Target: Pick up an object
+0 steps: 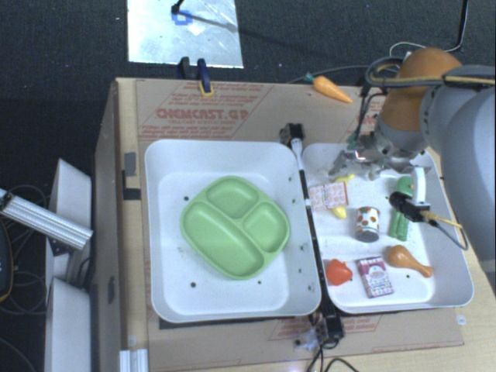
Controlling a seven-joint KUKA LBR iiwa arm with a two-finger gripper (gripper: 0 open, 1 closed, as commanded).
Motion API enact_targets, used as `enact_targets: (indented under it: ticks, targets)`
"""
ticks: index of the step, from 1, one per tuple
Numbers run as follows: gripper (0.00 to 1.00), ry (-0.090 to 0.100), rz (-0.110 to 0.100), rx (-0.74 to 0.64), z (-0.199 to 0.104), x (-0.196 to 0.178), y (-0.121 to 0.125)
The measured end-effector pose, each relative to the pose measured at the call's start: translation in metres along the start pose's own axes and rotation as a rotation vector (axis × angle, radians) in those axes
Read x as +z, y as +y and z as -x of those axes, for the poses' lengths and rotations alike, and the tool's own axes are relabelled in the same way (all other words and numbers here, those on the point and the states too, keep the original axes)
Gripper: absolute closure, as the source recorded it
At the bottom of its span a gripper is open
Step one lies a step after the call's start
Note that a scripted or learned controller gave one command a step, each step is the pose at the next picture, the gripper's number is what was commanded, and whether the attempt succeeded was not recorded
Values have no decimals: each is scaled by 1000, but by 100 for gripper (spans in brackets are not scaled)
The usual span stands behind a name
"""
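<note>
In the right bin (457, 289), nearest me, lie a small red box (374, 277), a red pepper (338, 271) and a chicken drumstick (408, 260). Farther back stands a little can (367, 223). The gripper (358, 161) hovers over the bin's far left corner; whether it's wide or narrow, I cannot tell.

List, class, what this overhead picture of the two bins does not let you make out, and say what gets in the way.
- Gripper, camera view: the wrist and glare blur its fingers, so open or shut is unclear.
- Right bin: the arm covers its far right corner.
- Small can and red box: printing too small to read.
- Orange carrot behind the bins: too small to tell real from toy.
</note>
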State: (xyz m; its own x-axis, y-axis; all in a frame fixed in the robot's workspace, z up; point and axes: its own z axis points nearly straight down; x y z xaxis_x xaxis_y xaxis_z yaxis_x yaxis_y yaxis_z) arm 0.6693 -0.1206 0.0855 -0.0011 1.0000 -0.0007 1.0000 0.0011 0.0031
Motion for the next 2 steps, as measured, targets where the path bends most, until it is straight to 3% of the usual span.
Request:
enact_targets:
  ticks: [1,2]
  targets:
    - [0,0,0,-3,-12,0,0]
    - [0,-1,0,0,16,0,0]
